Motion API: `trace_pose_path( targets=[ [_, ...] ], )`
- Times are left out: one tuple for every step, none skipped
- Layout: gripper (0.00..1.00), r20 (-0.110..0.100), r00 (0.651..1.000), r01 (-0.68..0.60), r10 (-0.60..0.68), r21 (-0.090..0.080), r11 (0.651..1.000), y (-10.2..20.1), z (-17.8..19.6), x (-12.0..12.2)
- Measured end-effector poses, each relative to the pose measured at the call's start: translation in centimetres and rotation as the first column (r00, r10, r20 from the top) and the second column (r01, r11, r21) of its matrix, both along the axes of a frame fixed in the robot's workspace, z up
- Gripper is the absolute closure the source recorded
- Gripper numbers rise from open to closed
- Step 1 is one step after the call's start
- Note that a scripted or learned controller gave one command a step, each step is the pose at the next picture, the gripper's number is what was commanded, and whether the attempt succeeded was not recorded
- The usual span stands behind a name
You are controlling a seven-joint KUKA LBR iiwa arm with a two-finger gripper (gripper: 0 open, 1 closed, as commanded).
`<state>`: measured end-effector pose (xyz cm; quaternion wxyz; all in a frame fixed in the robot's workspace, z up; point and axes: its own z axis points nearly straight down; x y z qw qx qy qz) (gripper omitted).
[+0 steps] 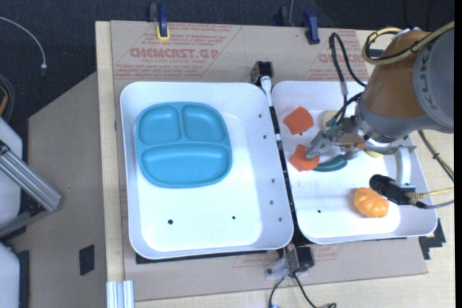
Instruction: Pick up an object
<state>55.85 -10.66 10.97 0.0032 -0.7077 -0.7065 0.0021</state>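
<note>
My gripper (318,149) is low in the right bin (339,227), reaching in from the right and pointing left. Its tip is at the right edge of an orange-red block (302,159), and I cannot tell whether it grips the block. A teal curved piece (333,165) lies just under the gripper. A second orange block (298,119) sits a little farther back, apart from the gripper. An orange-yellow rounded object (370,203) rests near the bin's front right. A pale round thing (330,117) is partly hidden behind the wrist.
The left bin (209,227) holds a blue divided plate (185,143) in its back left part. A raised rim runs between the two bins. The arm (404,90) covers the right bin's back right corner.
</note>
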Motion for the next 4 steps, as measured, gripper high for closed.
trace_pose_path(
  targets=[
    [1.0, 0.009, 1.0, -0.001, 0.001, -0.002, 1.0, 0.0, 1.4, 0.2],
    [1.0, 0.014, 1.0, -0.002, 0.002, -0.003, 1.0, 0.3, 5.8, -0.1],
    [1.0, 0.015, 1.0, -0.002, 0.002, -0.004, 1.0, 0.2, 10.6, -0.8],
    [1.0, 0.013, 1.0, -0.002, 0.002, -0.004, 1.0, -0.2, 14.9, -0.8]
  ],
)
